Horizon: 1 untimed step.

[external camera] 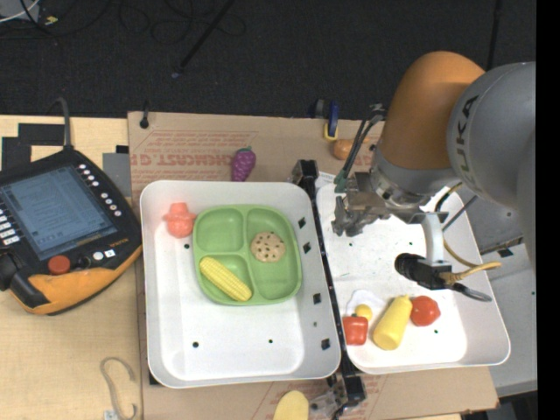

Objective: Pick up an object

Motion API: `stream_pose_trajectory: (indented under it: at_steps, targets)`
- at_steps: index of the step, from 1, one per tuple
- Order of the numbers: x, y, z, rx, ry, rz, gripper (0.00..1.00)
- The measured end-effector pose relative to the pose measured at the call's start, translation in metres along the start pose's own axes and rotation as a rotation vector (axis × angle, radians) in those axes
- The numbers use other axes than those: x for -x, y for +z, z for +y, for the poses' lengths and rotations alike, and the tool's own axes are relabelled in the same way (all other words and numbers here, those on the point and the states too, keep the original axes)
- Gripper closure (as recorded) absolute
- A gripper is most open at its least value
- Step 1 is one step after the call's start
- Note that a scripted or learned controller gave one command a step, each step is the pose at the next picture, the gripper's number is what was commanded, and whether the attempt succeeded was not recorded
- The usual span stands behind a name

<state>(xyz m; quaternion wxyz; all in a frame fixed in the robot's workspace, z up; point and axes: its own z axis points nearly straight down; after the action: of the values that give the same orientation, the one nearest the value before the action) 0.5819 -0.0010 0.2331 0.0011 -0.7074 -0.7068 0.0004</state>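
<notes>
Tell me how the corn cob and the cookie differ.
The corn cob is yellow and long, lying aslant; the cookie is round, tan with dark specks. The corn cob lies in the green plate's lower left compartment, the cookie in one on its right. The corn cob is larger than the cookie. Both lie on that plate.

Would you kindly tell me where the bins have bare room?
Left bin: bare floor in front of the green plate. Right bin: a small patch between the tool and the yellow bottle; its front is crowded.
</notes>
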Motion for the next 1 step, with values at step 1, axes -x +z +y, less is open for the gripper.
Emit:
stream_pose_trajectory:
  at_steps: [1]
  targets:
    - [-0.0023,0.0012,0.0162,0.001,0.0,0.0,1.0]
